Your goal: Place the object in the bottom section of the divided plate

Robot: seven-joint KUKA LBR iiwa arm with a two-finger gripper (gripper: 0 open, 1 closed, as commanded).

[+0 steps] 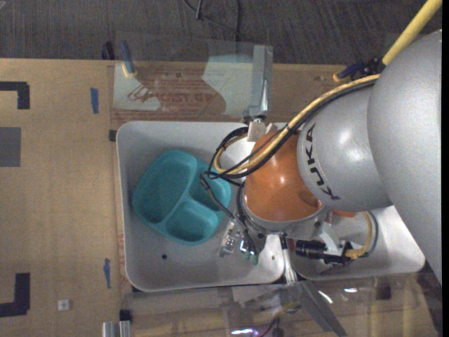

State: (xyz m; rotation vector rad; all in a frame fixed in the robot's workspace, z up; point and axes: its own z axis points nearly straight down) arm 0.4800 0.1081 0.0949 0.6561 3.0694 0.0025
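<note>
A teal divided plate [174, 196] lies tilted in the left white bin [140, 258], with one long section on its left and two smaller sections on its right. The arm's orange wrist band [280, 184] hangs over the bin's right part and hides the plate's right edge. Just below the band, the gripper [240, 244] reaches down near the bin's front right, beside the plate's lower corner. Something small and pale with a green spot sits at its tip, but I cannot make out what it is or whether it is held.
The right bin [393, 248] is mostly covered by the grey arm. A clear plastic panel [189, 79] stands behind the left bin. Yellow and black cables [231, 161] loop over the plate's right side. Brown bench with blue tape marks lies to the left.
</note>
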